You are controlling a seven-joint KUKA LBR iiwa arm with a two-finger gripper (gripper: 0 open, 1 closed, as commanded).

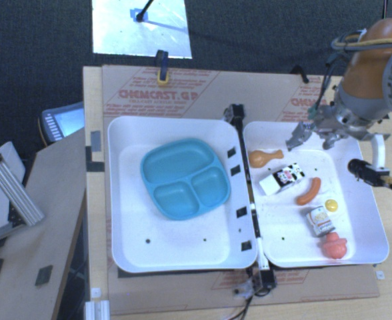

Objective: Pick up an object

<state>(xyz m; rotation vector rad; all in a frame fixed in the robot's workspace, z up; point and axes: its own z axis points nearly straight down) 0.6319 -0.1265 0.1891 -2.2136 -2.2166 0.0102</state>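
The right bin (376, 235) holds several small objects. An orange drumstick (266, 157) lies near its far left, with a white carton with black spots (283, 178) just in front of it. An orange sausage (309, 191), a small yellow piece (331, 206), a little can (320, 220) and a pink toy (335, 246) follow toward the near right corner. My gripper (314, 139) hangs over the far edge of this bin, up and to the right of the drumstick. Its fingers stand open with nothing between them.
The left bin (126, 245) holds a blue divided plate (185, 177). A black-clipped divider (244, 179) runs between the two bins. Behind the bins lies a cardboard sheet (183, 92) with a yellow clamp (163, 77).
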